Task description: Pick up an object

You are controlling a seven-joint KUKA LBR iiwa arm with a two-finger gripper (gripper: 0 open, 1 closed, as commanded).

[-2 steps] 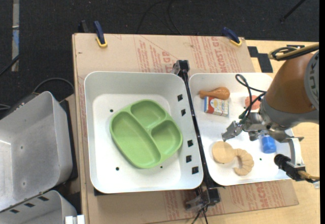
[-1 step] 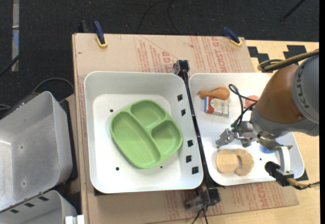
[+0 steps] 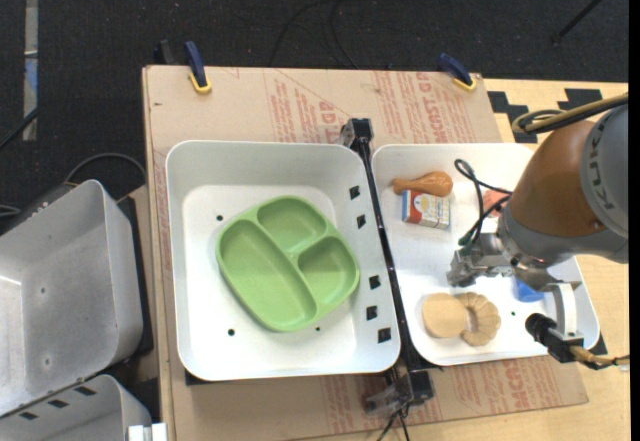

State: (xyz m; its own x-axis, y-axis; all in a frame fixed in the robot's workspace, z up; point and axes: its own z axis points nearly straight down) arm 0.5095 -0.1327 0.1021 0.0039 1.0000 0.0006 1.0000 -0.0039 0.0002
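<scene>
My gripper (image 3: pixel 466 269) hangs low over the middle of the right bin (image 3: pixel 500 157), on the grey arm with its orange band (image 3: pixel 560 191) reaching in from the right. Just in front of it lies a tan, shell-shaped pastry toy (image 3: pixel 460 317). Behind it a small white, blue and red carton (image 3: pixel 427 210) stands beside an orange drumstick toy (image 3: pixel 424 184). A blue thing (image 3: pixel 527 290) peeks out from under the wrist, mostly hidden. Nothing shows between the gripper's tips.
The left bin (image 3: pixel 190 229) holds a green divided plate (image 3: pixel 288 261). A black divider (image 3: pixel 380 249) runs between the bins. A grey tub (image 3: pixel 60 279) stands off the bench to the left. Clamps (image 3: pixel 198 69) grip the board's far edge.
</scene>
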